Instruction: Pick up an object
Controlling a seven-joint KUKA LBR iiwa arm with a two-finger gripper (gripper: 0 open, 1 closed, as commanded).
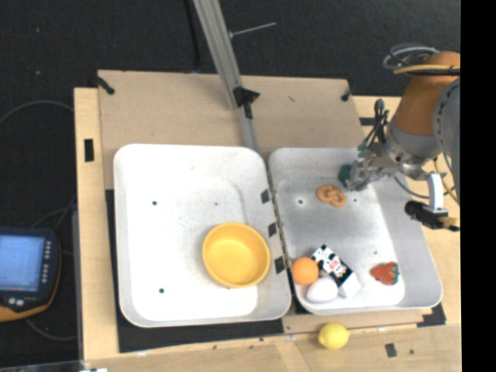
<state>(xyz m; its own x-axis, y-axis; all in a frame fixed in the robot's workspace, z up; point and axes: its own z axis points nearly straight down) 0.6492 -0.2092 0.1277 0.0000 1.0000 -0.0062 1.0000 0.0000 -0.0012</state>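
Lemon sits lowest, outside the bins. Your gripper hovers at the right bin's upper part; the pretzel lies just lower-left.

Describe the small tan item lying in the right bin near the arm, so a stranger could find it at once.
Find the right bin, the one the arm reaches into. In its far half, just left of the tool, lies a pretzel flat on the white floor. It is tan and looped, and lies alone, apart from the cluster of toys at the bin's near edge.
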